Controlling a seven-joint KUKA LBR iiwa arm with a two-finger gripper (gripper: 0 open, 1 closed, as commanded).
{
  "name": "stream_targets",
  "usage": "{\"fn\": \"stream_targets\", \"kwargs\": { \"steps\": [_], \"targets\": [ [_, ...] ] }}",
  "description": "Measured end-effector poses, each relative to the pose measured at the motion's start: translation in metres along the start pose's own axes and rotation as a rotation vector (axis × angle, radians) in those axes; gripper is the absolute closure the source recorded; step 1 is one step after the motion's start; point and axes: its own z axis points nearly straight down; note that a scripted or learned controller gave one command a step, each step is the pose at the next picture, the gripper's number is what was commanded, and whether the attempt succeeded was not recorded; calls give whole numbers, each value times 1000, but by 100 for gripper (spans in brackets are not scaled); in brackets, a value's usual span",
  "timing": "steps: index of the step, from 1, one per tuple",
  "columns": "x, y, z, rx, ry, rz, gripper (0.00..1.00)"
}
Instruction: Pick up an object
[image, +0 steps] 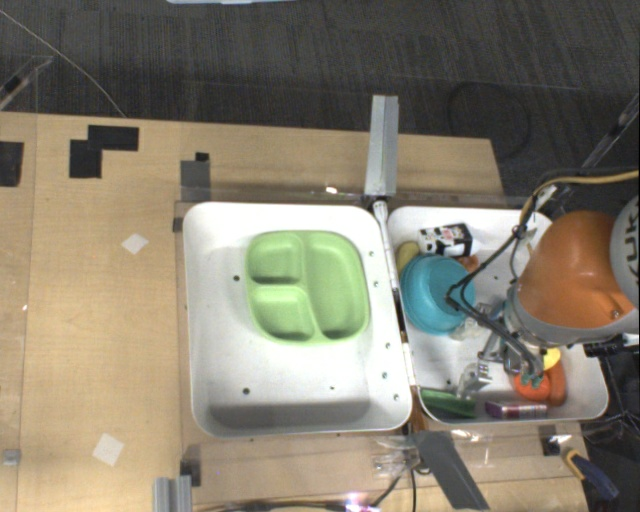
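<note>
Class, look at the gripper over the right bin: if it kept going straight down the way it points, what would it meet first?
Probably the bare white floor of the right bin, near the gripper, with the green object just beyond; depth is unclear from above.

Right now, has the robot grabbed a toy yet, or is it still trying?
Nothing looks picked up yet. The green divided tray sits alone in the left bin. In the right bin, the blue bowl, green pen-like thing and orange toy all lie on the floor. The gripper is down among them, but I cannot tell whether it has closed on anything. Grabbing and lifting are left.
</note>
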Motion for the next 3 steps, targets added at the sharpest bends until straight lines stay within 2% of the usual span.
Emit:
{"fn": "stream_targets", "kwargs": {
  "steps": [1,2,3],
  "targets": [
    [-6,24,0,-1,2,-174,0],
    [-8,21,0,-8,9,-22,0],
    [-15,21,-13,-8,-14,-25,100]
  ]
}}
